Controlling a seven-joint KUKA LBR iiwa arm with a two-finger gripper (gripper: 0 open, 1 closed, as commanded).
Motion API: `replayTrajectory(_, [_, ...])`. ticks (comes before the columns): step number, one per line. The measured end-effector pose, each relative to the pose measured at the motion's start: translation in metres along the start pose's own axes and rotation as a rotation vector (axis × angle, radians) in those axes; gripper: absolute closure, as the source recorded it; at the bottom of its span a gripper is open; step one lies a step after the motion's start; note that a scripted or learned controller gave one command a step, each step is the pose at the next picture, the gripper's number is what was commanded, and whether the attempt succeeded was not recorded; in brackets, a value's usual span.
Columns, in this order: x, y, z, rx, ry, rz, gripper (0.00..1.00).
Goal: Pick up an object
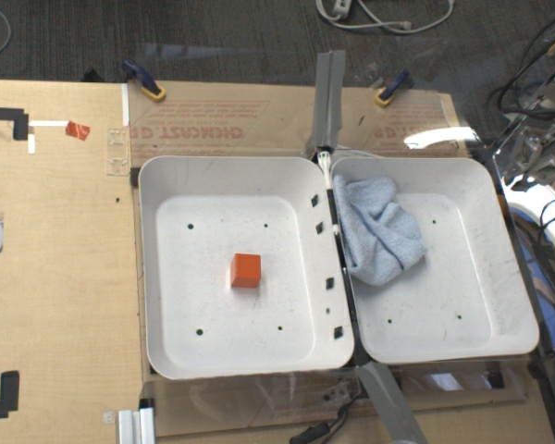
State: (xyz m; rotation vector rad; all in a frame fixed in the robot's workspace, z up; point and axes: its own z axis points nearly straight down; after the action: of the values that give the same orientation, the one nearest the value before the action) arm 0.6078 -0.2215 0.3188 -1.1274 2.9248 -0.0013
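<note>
where cube (246, 271) sits — l bin (166, 340).

Just past the right bin's (496, 185) right rim, dark cables (534, 109) and a pale curved part (548, 213) sit; whether either belongs to the arm I cannot tell.

Print on cardboard (199, 133) behind bins too small to read

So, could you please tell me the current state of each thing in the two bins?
orange block: resting flat near the middle of the left bin, free of any grasp.
grey cloth: crumpled in a heap in the right bin, against its left wall.
</note>
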Motion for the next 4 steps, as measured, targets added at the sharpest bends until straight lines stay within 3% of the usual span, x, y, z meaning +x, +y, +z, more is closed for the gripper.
replayTrajectory(1, [0.039, 0.035, -0.101, 0.0, 0.001, 0.014, 1.0])
replayTrajectory(2, [-0.013, -0.011, -0.048, -0.003, 0.0, -0.215, 1.0])
replayTrajectory(3, [-0.016, -0.014, -0.046, -0.005, -0.001, -0.744, 1.0])
replayTrajectory(4, [-0.036, -0.032, -0.021, -0.005, -0.002, -1.004, 1.0])
